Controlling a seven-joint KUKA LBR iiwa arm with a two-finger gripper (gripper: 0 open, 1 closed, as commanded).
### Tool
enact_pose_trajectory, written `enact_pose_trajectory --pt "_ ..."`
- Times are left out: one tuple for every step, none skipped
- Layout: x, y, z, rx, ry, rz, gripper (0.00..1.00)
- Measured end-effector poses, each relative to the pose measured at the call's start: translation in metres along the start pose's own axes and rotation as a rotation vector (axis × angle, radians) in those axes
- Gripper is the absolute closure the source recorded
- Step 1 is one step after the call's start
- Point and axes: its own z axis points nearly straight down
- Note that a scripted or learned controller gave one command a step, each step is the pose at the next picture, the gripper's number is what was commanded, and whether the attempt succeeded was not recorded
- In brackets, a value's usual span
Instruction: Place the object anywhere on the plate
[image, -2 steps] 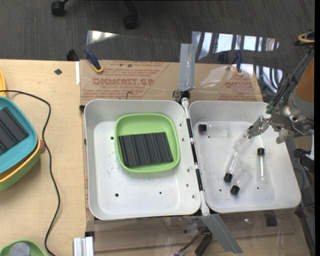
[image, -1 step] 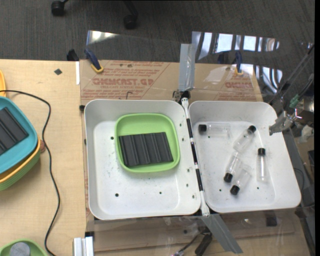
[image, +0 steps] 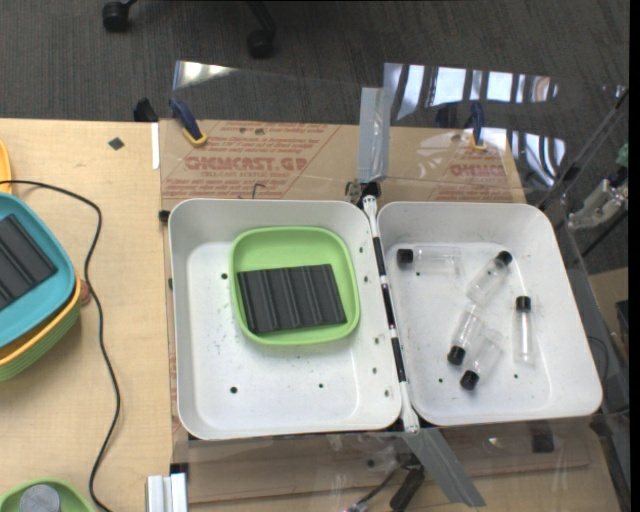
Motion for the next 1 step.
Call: enact_pose_trajectory --pt "0.0159 0.0183 -0.0589 0.001 -0.001 0.227 0.0"
